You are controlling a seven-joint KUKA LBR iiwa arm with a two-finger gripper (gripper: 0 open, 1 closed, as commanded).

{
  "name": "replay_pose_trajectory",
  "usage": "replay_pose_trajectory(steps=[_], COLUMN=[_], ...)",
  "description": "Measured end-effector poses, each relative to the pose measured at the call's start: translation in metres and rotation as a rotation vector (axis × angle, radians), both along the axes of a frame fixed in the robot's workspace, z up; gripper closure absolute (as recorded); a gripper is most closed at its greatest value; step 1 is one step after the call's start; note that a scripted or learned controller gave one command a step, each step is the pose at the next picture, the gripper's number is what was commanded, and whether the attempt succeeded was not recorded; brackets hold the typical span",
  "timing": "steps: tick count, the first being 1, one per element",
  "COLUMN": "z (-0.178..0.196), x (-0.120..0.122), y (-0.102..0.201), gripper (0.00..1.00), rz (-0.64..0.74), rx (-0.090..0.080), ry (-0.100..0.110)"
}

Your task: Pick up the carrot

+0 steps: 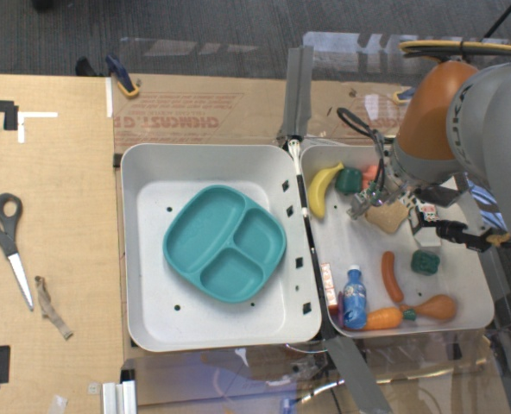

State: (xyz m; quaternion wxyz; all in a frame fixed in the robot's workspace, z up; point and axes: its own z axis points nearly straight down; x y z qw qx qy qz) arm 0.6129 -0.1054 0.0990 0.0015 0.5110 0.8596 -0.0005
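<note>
Orange carrot [385, 319] lies half-hidden behind bottle [354, 297]; pincer [369, 198] state unreadable.

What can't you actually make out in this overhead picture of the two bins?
- Gripper, camera view: the arm's wrist covers its fingers, so open or shut is unclear.
- Tan object under the gripper: partly covered, too vague to name.
- Carrot: its left end is hidden behind the bottle.
- Right bin: the arm covers its far right corner.
</note>
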Motion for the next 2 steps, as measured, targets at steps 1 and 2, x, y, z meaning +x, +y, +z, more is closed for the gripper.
replay_pose_trajectory(steps=[1, 2], z=[0.094, 0.166], x=[0.032, -0.002], y=[-0.085, -0.114], gripper=[1.00, 1.00], rz=[0.241, -0.154], rx=[-0.002, 0.000], ry=[-0.002, 0.001])
